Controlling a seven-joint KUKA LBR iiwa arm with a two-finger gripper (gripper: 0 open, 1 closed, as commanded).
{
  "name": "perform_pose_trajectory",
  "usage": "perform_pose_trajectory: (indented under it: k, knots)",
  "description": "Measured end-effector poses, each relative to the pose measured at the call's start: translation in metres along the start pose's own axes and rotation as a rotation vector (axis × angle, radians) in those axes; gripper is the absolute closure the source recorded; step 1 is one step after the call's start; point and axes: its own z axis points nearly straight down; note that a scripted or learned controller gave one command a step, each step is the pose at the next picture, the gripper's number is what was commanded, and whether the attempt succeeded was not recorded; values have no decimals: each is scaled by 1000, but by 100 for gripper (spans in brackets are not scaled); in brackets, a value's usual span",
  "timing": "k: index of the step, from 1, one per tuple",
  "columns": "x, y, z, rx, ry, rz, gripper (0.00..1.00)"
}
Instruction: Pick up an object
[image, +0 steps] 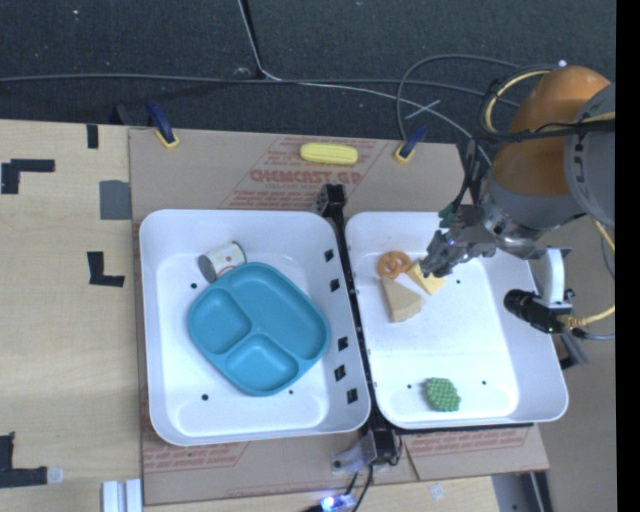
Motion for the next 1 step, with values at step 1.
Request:
perform_pose_trajectory:
  k: [1]
  knots:
    - [52, -6, 12, 1, 0, 0, 100]
